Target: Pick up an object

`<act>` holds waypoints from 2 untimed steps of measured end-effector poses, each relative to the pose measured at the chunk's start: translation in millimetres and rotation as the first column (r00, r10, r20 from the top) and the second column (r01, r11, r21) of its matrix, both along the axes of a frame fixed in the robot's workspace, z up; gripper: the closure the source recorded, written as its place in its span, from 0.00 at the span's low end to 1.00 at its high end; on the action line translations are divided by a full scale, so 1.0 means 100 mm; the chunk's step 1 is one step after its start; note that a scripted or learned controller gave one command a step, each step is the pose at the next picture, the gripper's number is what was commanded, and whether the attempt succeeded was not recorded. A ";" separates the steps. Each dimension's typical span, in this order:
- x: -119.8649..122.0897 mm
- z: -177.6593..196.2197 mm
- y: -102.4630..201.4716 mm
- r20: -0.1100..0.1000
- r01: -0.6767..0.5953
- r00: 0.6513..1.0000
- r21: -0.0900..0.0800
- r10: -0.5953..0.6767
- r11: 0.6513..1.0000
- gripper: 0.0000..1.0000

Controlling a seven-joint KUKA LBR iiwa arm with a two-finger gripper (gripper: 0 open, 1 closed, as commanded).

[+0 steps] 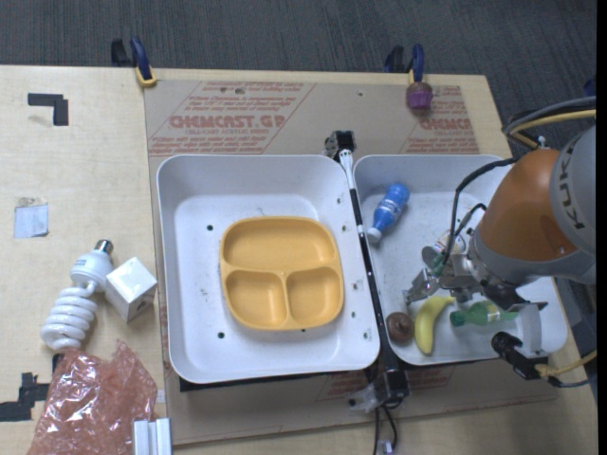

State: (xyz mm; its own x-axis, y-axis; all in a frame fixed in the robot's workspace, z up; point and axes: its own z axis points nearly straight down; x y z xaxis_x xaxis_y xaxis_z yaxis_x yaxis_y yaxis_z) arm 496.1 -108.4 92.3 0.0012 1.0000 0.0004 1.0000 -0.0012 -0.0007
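The gripper hangs low in the right bin; whether its fingers are wide or narrow I cannot tell. The banana lies just below them, presumably the target, beside a green bottle and brown fruit.

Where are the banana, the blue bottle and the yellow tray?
banana [429, 322], camera view, middle of its curved body.
blue bottle [389, 209], camera view, its blue body.
yellow tray [282, 237], camera view, bare upper compartment.
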 end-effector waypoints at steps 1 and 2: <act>0.01 0.10 0.00 0.002 0.002 1.000 -0.001 -0.002 1.000 1.00; 0.27 1.00 0.61 0.002 -0.001 1.000 -0.001 0.001 1.000 1.00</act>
State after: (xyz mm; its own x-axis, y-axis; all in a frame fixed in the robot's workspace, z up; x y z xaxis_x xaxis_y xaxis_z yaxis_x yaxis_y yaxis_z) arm 523.2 -47.1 192.5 -0.0003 1.0000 -0.0006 1.0000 0.0003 0.0017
